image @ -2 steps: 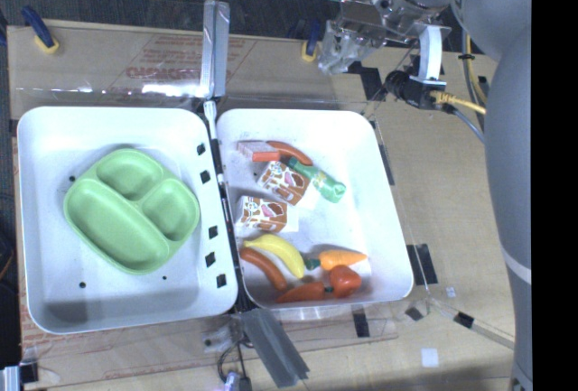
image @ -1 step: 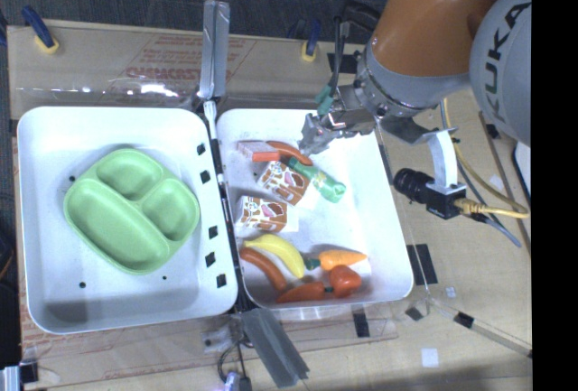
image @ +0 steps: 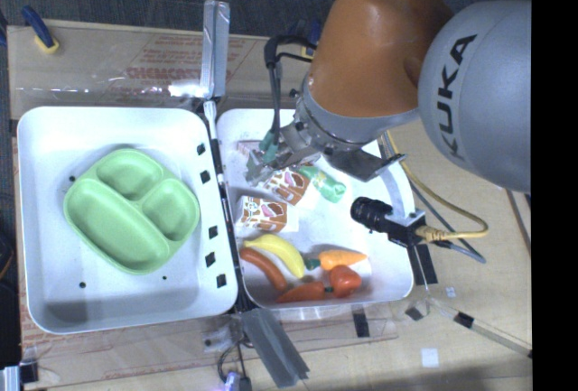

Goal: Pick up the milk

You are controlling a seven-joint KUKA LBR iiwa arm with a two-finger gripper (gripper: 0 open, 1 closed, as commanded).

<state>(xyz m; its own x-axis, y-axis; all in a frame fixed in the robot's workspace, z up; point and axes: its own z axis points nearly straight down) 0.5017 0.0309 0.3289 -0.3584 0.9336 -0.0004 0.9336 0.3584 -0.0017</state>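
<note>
From the camera view above the counter (image: 90, 46), the right bin (image: 397, 272) serves as the landmark. The arm (image: 388, 46) comes in over its far half, and the pincer (image: 265, 159) hangs low near the bin's far left corner; whether it is released or clenched cannot be told. Just beside the pincer, toward the bin's middle, a milk carton (image: 291, 184) with brown print lies tilted, and a second carton (image: 263, 214) lies closer to the bin's left wall. A green bottle (image: 327, 187) touches the first carton's right side. Along the bin's near edge lie a banana (image: 280, 254), a carrot (image: 341, 259) and red peppers (image: 307, 290). Left of this bin, the other bin (image: 45, 290) holds a green divided plate (image: 132, 209).
</note>
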